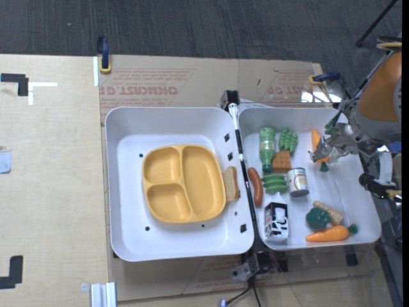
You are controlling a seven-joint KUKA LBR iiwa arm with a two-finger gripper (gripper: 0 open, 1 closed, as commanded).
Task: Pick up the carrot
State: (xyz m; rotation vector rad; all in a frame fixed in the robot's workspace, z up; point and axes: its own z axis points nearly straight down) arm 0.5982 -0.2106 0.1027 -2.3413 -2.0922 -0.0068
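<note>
Nearby, carrot (pixel 328 235) beside broccoli (pixel 317 218), claw (pixel 323 151) well apart.

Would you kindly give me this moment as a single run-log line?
arm: over right bin | gripper: at small carrot, upper right | grasp: unclear | large carrot: lying at bin's near edge

Carrot (pixel 328 235) lies at the right bin's (pixel 367 204) near corner.
</note>
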